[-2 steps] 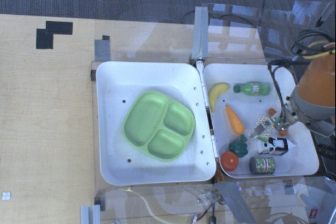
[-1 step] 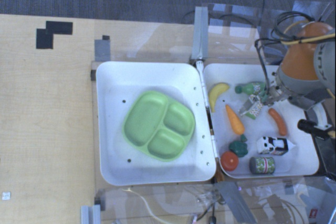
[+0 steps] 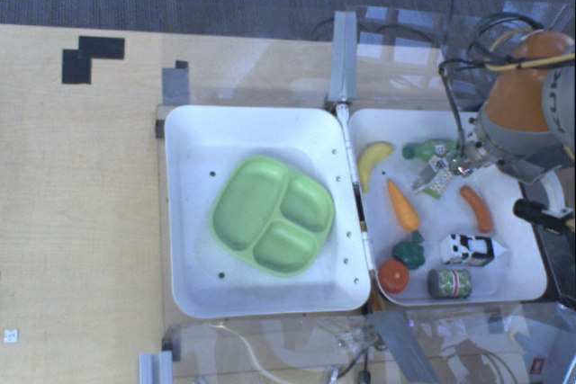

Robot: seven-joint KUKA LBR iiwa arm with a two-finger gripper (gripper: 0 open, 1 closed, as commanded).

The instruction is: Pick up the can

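The can (image 3: 450, 283) lies on its side near the front edge of the right bin (image 3: 531, 288); it is grey-green with a dark label. My gripper (image 3: 439, 175) hangs over the back half of that bin, just below a green bottle (image 3: 427, 149) and well behind the can. The orange-banded wrist (image 3: 526, 94) rises to the gripper's right.
Around the can are a cow-patterned carton (image 3: 470, 249), a tomato (image 3: 393, 276) and a broccoli piece (image 3: 409, 253). A carrot (image 3: 402, 205), a banana (image 3: 373, 162) and a red sausage (image 3: 476, 208) lie farther back. The left bin (image 3: 189, 283) holds a green divided plate (image 3: 273, 214).
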